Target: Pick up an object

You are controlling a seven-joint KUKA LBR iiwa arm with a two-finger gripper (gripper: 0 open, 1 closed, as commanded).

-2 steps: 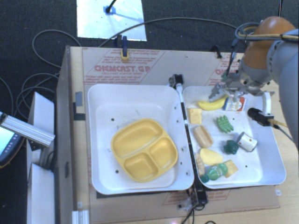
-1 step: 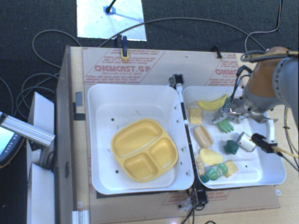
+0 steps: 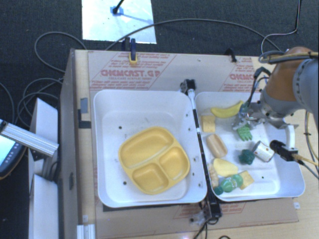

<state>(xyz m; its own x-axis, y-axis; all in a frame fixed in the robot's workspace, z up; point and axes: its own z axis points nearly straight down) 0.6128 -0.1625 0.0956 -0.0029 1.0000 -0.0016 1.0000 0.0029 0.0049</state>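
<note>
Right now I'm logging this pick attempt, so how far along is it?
Done: the arm has reached over the right bin, and the gripper is low among the toys, right above the green toy and beside the banana. In hand: nothing visibly lifted; the grip itself is unclear. Left: securing an object and raising it. The yellow tray sits in the left bin.

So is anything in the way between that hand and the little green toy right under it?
Nothing visible is. The hand hangs at the top of the right bin, directly over the green toy. The banana lies just to the side, toward the left bin, close but not between them.
</note>
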